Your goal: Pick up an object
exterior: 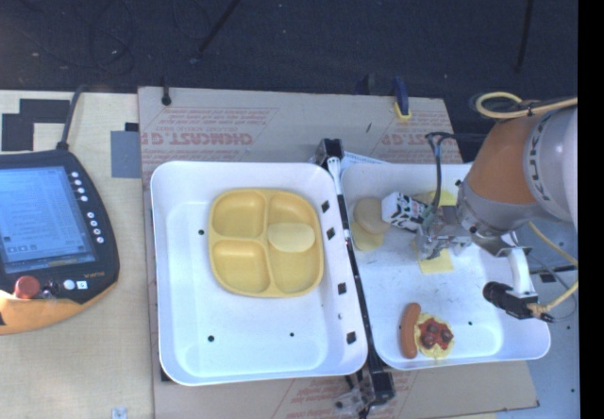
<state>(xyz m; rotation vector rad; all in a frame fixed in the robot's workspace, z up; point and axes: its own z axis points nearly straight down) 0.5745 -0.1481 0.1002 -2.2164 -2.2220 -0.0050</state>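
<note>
Gripper (438, 243) is low in the right bin (472, 351), directly over a yellow block (437, 263) with a black-and-white toy (406, 211) just to its left; finger state cannot be read from this angle. Judged step: closing on the yellow block, so descend square, centre the block between the fingers, and avoid nudging the toy. Hot dog (409, 329) and pizza slice (435, 336) lie near the front wall, well apart.

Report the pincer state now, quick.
Pincer: cannot be told; it sits low in the right bin, over a yellow piece.
</note>
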